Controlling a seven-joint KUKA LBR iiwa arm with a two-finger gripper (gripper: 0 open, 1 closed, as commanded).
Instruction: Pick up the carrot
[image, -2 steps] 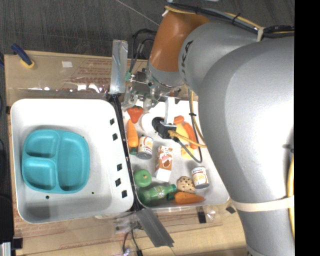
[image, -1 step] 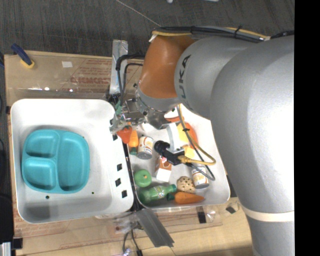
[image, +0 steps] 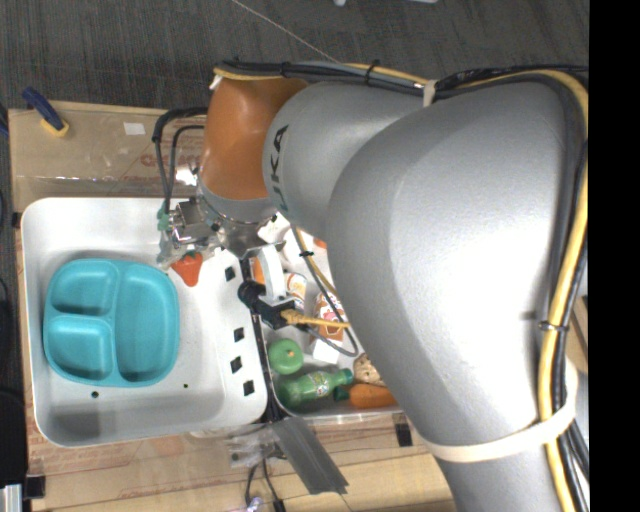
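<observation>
At the upper right corner of the left bin (image: 32, 300), your claw (image: 183, 232) hangs under the orange band (image: 238, 140) of the arm (image: 450, 260). Its metal parts are crowded with cables, and you cannot tell whether it is spread or pressed together.

Just below the claw you see a small orange-red piece (image: 187, 268) against the white bin wall. You cannot tell whether the claw touches it or merely hovers over it.

Down and to the left of the claw, a teal tray (image: 110, 320) with several compartments lies flat on the floor of the same bin, well apart from the claw.

Down and to the right of the claw, past the wall between the bins, you see the clutter of the right bin (image: 268, 400), half hidden under the arm. A round green fruit (image: 287, 353) sits there, with a green bottle (image: 315, 385) lying just beneath it. The carrot (image: 372, 397), a long orange shape, lies at the bottle's far end, touching it and partly tucked under the arm, well apart from the claw.

Far up and left of the claw, a blue clip (image: 45, 112) rests on the bench.
</observation>
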